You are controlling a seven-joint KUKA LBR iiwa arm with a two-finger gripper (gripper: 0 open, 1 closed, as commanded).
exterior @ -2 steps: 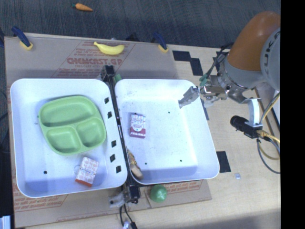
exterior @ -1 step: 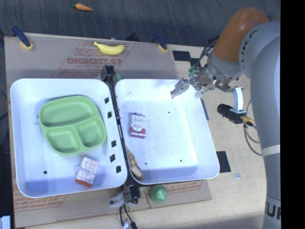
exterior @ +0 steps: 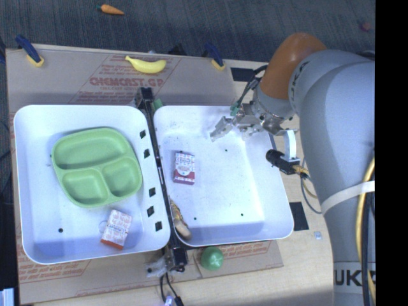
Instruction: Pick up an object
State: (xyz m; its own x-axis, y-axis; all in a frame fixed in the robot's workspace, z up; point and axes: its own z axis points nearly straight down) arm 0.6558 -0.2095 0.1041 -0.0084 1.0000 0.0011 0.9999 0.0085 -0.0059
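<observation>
A small red and white box (exterior: 184, 168) lies flat in the left half of the right bin (exterior: 274, 203). A tan, elongated object (exterior: 180, 224) rests in that bin's front left corner. In the left bin (exterior: 25, 171) sit a green divided plate (exterior: 97, 166) and a red and white packet (exterior: 116, 227). My gripper (exterior: 233, 126) hangs over the back of the right bin, up and to the right of the red and white box and apart from it. It is open, with nothing between its fingers.
A yellow banana (exterior: 146, 64) lies on the cardboard behind the bins. A green ball (exterior: 211, 258) sits on the cardboard in front of the right bin. An orange carrot (exterior: 112, 9) lies on the floor beyond. The arm's grey body (exterior: 331, 126) covers the right side.
</observation>
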